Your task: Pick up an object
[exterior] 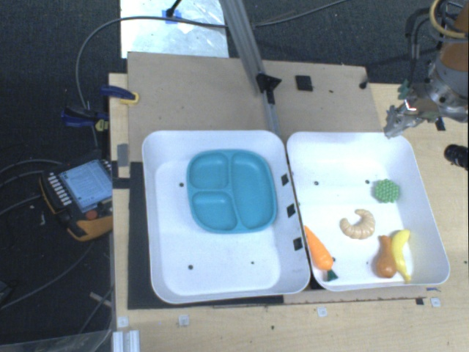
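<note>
- Objects for picking lie in your right white plastic bin (344, 152): a green knobbly ball (386, 191), a tan curled shrimp-shaped toy (357, 224), an orange toy carrot (319, 248) at the left wall, and a yellow toy banana (401, 253) touching a brown pear-shaped toy (385, 261).
- Your grey 2-finger gripper (396, 120) hovers over that bin's far right corner, holding nothing; its opening can't be judged.
- Your left white bin (168, 270) holds a blue 3-compartment plate (232, 191).
</note>
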